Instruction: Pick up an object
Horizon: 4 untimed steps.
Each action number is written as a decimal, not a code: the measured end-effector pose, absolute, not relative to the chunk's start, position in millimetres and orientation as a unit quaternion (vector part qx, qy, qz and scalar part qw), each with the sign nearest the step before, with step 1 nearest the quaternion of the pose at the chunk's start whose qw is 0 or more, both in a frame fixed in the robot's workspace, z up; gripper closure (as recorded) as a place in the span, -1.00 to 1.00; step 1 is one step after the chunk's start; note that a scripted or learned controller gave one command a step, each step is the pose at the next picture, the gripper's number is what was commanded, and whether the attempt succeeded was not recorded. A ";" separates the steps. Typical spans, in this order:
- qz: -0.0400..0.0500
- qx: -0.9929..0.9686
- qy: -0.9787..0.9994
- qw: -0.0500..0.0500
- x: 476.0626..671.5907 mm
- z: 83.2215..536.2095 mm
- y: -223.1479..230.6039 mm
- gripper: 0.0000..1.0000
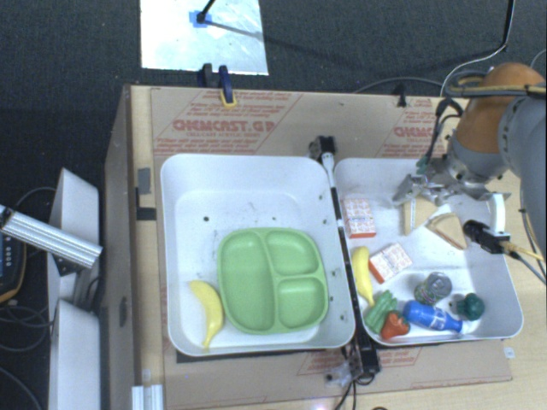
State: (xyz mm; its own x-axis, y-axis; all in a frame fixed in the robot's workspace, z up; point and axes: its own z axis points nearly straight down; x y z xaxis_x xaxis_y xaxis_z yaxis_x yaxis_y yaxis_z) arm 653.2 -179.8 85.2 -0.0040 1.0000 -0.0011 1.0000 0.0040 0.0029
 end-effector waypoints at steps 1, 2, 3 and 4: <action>0.002 0.705 0.709 0.003 654.8 97.3 -180.0 1.00; 0.001 0.707 0.708 0.003 640.1 256.3 -207.1 1.00; 0.001 0.706 0.709 0.001 656.2 222.1 -189.9 1.00; 0.001 0.705 0.709 0.000 669.2 192.8 -103.9 1.00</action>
